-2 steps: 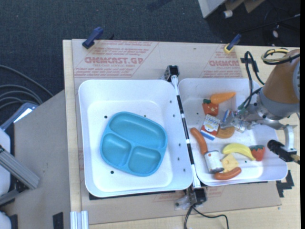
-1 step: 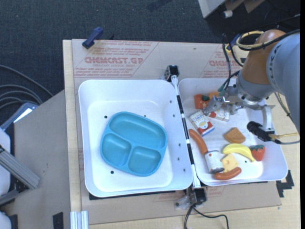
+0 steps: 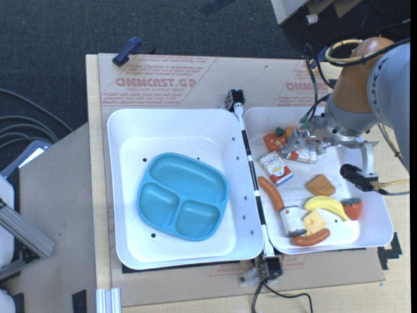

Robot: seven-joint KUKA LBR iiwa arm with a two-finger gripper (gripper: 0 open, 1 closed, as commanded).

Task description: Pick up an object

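The right bin [image 3: 374, 235] holds several toy foods. An orange and red piece [image 3: 276, 139] lies at its upper left, with a small white carton [image 3: 275, 167] just below. My gripper [image 3: 301, 147] is low in the bin's upper middle, right beside the orange piece and above the carton. Further down lie a hot dog [image 3: 271, 192], a brown cookie [image 3: 320, 186], a banana [image 3: 326, 206], a strawberry [image 3: 352, 208], a cheese wedge [image 3: 315, 222], a small can [image 3: 290, 218] and a sausage [image 3: 311, 238].
The left bin [image 3: 124, 142] holds a blue divided plate [image 3: 182, 195]. A black divider rail [image 3: 251, 175] runs between the bins. The grey arm [image 3: 384, 77] with its orange band and cables hangs over the right bin's upper right corner.
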